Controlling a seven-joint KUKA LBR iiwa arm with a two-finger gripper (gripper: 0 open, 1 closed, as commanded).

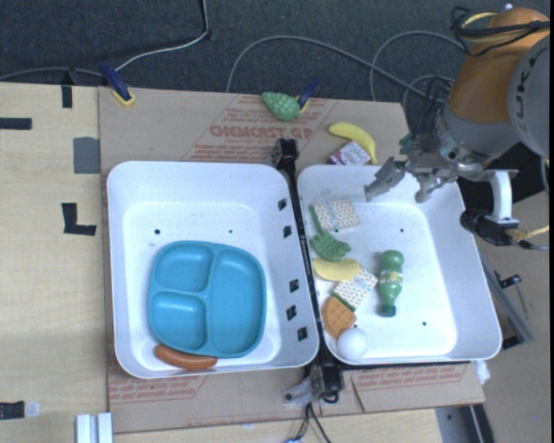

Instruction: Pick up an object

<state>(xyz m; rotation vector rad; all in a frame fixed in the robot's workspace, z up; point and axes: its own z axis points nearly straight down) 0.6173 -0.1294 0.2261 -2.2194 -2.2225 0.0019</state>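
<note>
My gripper point(407, 184) hangs over the far edge of the right bin point(443, 330), open, with nothing between its fingers point(381, 181). Below it and to the left, along that bin's left side, lie a checkered packet point(337, 215), a green leafy piece point(331, 245), a yellow piece point(336, 269), a second checkered packet point(355, 290), an orange cracker point(336, 315) and a white ball point(353, 343). A green bottle point(389, 282) lies near the bin's middle, well in front of the gripper.
The left bin point(138, 201) holds a blue divided plate point(208, 298) and a sausage point(185, 358) at its front. Behind the bins on the cardboard lie a green toy point(282, 105), a banana point(354, 137) and a small packet point(352, 156). Cables run at the back.
</note>
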